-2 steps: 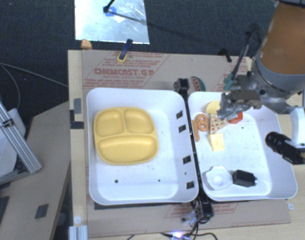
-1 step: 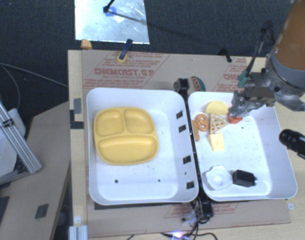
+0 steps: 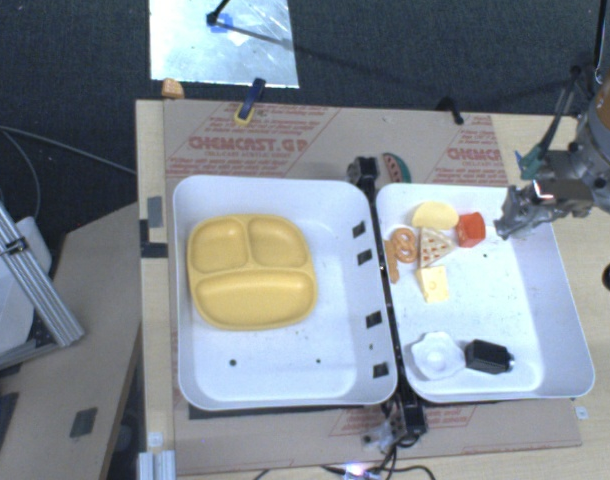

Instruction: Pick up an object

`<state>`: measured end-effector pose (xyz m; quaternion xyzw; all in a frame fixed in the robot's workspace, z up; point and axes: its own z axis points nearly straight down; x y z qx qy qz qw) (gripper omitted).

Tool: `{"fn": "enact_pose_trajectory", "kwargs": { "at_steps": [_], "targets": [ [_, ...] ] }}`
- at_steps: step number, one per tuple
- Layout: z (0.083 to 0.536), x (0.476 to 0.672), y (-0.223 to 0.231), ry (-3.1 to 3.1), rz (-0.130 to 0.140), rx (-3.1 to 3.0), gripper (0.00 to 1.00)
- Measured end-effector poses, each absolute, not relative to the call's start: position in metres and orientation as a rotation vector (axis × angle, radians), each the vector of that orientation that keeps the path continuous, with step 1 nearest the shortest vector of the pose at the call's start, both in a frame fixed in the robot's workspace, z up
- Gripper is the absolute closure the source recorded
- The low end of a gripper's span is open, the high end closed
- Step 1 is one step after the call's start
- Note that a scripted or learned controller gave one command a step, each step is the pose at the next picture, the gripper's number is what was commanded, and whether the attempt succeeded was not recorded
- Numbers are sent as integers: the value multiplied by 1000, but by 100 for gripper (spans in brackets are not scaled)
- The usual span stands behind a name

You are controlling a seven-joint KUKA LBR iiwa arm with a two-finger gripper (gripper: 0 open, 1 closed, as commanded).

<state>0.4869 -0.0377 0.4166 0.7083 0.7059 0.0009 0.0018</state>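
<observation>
**Hovering at the right bin's far edge, pick not yet made**

Hovering over the top right corner of the right bin (image 3: 555,298), the hand (image 3: 512,218) hangs with nothing visible between its tips, and at this size I cannot tell whether it is released or clenched. The arm (image 3: 595,173) comes in from the right, its wrist angled down and leftward toward the toy food.

The nearest candidate is the red piece (image 3: 471,228), just left of the hand, near the bin's upper wall. Beside it sit a yellow round piece (image 3: 435,214), a pretzel (image 3: 402,245), a pizza slice (image 3: 434,247) and a cheese block (image 3: 435,285), closely bunched. Lower down lie a white dish (image 3: 434,355) and a black block (image 3: 488,356), near each other. The left bin (image 3: 275,298) holds a yellow divided plate (image 3: 251,271).

My call: take the red piece, since it sits at the cluster's outer edge. Descend straight, straddle it cleanly, and keep clear of the yellow piece.
</observation>
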Motion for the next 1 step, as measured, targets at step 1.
{"fn": "enact_pose_trajectory", "kwargs": {
  "at_steps": [1],
  "targets": [
    [410, 487, 37, 2234, 6, 2208, 100]
  ]
}}
